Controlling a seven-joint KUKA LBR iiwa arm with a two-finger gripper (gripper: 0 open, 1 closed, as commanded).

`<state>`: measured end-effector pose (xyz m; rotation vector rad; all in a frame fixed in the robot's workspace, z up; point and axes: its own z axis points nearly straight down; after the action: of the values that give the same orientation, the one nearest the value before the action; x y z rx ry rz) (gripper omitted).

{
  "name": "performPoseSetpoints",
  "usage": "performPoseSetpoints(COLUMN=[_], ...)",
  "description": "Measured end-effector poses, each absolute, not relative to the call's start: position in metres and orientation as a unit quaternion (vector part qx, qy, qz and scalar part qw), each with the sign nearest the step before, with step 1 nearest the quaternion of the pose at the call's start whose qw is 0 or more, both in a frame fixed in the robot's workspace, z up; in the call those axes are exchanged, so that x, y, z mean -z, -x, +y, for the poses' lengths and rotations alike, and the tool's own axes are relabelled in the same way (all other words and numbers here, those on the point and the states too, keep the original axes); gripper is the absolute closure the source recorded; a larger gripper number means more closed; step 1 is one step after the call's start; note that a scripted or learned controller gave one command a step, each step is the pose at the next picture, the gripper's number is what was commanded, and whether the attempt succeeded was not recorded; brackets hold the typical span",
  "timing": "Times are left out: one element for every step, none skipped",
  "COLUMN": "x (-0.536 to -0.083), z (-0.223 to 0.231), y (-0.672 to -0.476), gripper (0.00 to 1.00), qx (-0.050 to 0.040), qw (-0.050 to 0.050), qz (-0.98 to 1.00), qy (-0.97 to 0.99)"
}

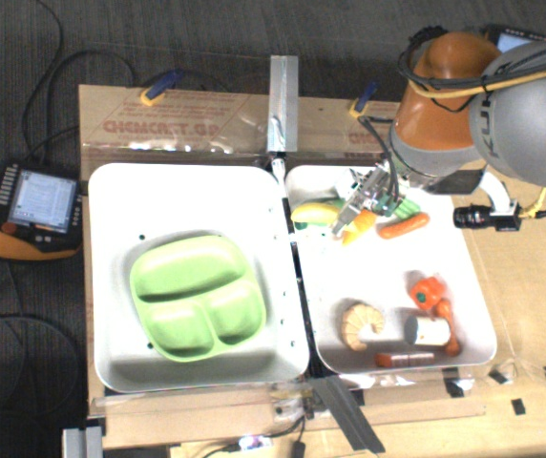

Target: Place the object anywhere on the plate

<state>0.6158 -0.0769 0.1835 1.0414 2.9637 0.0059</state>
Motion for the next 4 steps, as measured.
performPoseSetpoints(x=[-0.184, -0.193, -0.183, -0.192], z=[-0.077, -0.075, 0.006, 0.008], y=[-0.616, -0.617, -0.580, -0.581], gripper=[0.00, 1.00, 1.00, 1.00], qx=[-0.0019, -0.0032, -0.0007, -0.0021], qw=[0.000, 0.001, -0.001, -0.001], qz=[0.943, 0.944, 0.943, 0.943], qy=[-0.332, -0.331, -0.334, -0.333])
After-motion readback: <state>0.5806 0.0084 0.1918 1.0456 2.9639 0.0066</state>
